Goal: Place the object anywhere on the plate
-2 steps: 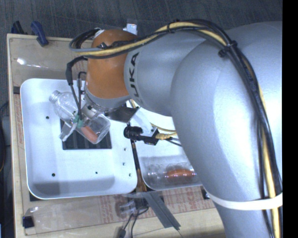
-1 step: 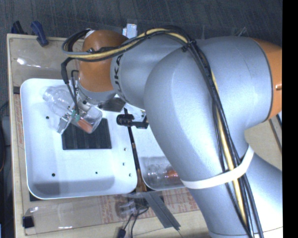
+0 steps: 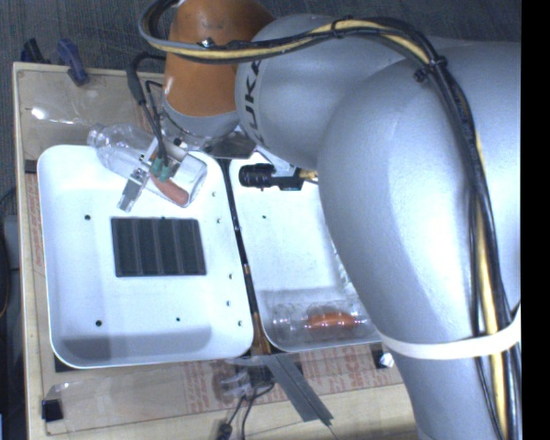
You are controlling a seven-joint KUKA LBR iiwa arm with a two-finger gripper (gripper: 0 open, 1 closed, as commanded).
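Object: clear plastic bottle-like piece (image 3: 119,149) with a reddish part inside, lying at the far edge of the left bin (image 3: 73,328).
Plate: dark ribbed rectangle (image 3: 159,247) on the left bin floor, near the object (apart from it).
End effector: (image 3: 139,183) over the object; open or closed, cannot tell.
Handling: likely light, thin-walled, slippery, crushable; best gripped across the narrow neck.
Right bin: (image 3: 284,246) holds another clear container (image 3: 319,319).

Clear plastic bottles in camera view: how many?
2. One clear plastic bottle lies at the far edge of the left white bin, by the gripper. The other lies at the near end of the right white bin. The grey arm may hide more.
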